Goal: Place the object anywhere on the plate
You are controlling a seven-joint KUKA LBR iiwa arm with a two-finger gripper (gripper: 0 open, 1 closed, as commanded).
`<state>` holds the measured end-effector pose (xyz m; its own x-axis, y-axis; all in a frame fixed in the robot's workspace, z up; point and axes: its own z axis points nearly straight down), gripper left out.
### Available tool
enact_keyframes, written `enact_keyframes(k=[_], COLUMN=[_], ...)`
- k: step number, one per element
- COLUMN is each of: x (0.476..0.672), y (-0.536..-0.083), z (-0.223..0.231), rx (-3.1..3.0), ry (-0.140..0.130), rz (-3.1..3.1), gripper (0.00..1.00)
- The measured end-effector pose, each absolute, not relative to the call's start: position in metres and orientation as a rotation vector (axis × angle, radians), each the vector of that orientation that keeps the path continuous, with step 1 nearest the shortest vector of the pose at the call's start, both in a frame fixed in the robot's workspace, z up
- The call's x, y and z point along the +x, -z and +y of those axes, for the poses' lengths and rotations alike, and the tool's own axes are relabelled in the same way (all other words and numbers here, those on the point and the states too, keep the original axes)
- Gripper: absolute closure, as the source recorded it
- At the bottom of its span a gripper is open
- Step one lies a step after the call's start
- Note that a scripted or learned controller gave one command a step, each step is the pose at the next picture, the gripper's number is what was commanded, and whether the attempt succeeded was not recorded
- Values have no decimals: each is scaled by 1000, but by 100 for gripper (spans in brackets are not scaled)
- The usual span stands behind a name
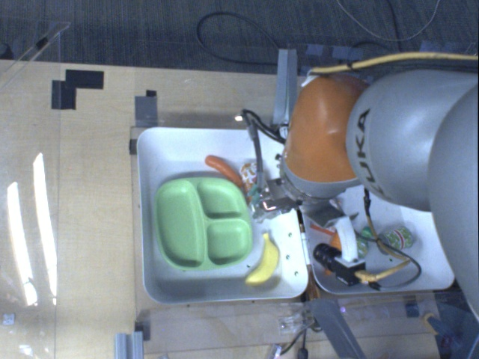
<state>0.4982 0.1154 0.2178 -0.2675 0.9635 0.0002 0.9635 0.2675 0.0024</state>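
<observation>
- The grey KUKA arm point(419, 140) with its orange band point(322, 129) is sitting nearest the camera, reaching in from the right and covering much of the right bin point(441, 275).
- The gripper point(263, 200) is hanging low over the left bin point(150, 170), at the right edge of the green plate point(202, 223); whether it is wide or narrow, I cannot tell, as the wrist is hiding it.
- The plate, with 3 compartments, is lying just left of the gripper, and nothing is sitting on it.
- An orange sausage-shaped toy point(224, 167) is lying just above and left of the gripper, on the bin floor beside the plate's upper edge.
- A yellow banana point(263, 262) is lying below the gripper, just beside the plate's lower right corner.
- A green-and-white round object point(397, 238) is sitting well to the right of the gripper, in the right bin.
</observation>
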Motion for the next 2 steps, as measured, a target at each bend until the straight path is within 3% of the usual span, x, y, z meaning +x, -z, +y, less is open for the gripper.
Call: enact_keyframes(k=[1,2], x=[490,492], y=[-89,-89], z=[158,206], rx=[1894,2414], ry=[-17,-10], rz=[2500,1988], gripper=[100,100])
